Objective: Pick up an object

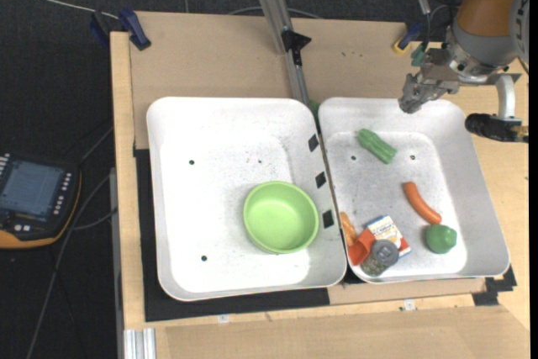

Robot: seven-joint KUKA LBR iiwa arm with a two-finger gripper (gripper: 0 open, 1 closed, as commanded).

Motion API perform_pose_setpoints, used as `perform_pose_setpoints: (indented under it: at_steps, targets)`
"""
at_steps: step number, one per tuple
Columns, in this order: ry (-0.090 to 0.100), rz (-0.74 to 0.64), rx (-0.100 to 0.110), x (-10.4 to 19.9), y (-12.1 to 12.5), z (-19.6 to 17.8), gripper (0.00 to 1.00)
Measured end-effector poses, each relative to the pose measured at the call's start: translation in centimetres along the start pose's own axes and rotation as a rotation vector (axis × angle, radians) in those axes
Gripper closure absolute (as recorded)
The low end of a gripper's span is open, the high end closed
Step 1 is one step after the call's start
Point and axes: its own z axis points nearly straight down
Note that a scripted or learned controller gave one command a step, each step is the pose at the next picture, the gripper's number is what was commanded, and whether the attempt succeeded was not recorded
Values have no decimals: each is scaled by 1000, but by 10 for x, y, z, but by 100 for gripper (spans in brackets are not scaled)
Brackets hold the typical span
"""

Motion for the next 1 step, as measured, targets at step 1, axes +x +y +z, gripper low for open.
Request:
perform_pose_setpoints:
  at_steps: [1]
  targets:
    - [0,0,1,0,1,-47,100]
